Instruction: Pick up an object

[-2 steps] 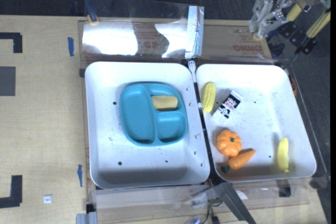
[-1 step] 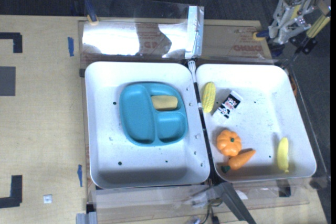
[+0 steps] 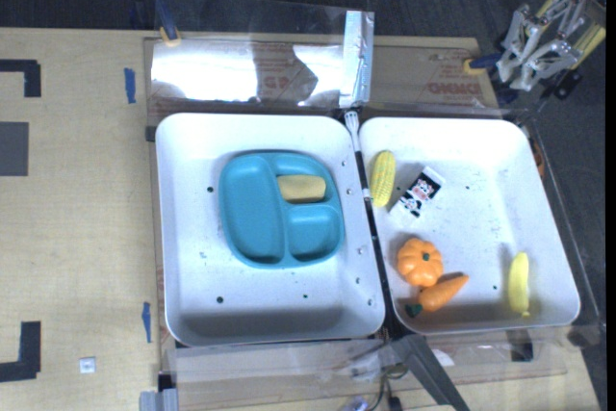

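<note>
Left bin (image 3: 183, 303): blue divided tray (image 3: 279, 207) holding yellow block (image 3: 302, 189). Right bin (image 3: 481, 135): corn cob (image 3: 382, 178), black-and-white card (image 3: 421, 191), orange pumpkin (image 3: 420, 262) touching carrot (image 3: 441, 291), banana (image 3: 519, 282). Pincer (image 3: 544, 48) top right, outside bins; grip state indiscernible.

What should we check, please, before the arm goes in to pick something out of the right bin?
1. Gripper parked outside both bins, above the upper right corner of the right bin: ok.
2. Gripper open and ready: cannot tell, too small and cluttered at that spot.
3. Free-standing targets: corn cob by the left wall, banana near the right wall and small black-and-white item each lie apart: ok.
4. Orange pumpkin and carrot touch each other: not ok for a clean single grasp.
5. Left bin holds a blue divided tray with a yellow piece in its upper right compartment: ok, out of the way.
</note>
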